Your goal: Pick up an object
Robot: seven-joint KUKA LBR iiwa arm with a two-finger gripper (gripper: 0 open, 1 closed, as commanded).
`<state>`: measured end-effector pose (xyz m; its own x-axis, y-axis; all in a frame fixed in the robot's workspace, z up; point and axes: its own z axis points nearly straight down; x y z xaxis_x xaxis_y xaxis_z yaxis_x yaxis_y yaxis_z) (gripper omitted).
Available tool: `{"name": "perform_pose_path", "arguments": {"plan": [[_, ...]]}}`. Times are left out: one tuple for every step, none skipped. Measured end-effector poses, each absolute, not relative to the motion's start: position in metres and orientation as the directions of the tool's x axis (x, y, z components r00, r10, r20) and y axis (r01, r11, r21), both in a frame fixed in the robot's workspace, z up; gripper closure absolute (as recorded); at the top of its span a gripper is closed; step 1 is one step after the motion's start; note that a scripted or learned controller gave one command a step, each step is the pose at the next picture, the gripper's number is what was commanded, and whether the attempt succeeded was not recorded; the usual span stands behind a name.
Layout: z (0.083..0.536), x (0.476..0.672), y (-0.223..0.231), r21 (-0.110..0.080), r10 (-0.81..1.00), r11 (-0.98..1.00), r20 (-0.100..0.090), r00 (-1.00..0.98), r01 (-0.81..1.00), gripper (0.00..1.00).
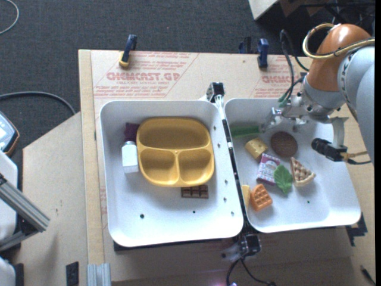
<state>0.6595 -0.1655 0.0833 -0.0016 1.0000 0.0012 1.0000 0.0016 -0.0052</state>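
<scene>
Arm entering from upper right, gripper [280,115] low over the upper part of the right bin [333,210]; finger state cannot be told. Just below it, a brown disc [284,143]; nearby, a yellow block [256,147], purple packet [268,167], green leaf [283,179], waffle [260,196]. In the left bin [119,216]: yellow tray [175,151], white bottle [129,157], chocolate bar [195,192].

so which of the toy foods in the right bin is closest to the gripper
The round brown cookie. It lies just below the gripper, while the yellow cheese, waffle and pizza slice sit farther off.
</scene>
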Motion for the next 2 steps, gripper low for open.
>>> {"name": "perform_pose_path", "arguments": {"plan": [[0.096,0.661,-0.165,0.000,1.000,0.002,0.000,-0.002,1.000,1.00],[0.157,0.660,-0.158,0.006,1.000,0.001,-0.002,-0.001,1.000,1.00]]}}
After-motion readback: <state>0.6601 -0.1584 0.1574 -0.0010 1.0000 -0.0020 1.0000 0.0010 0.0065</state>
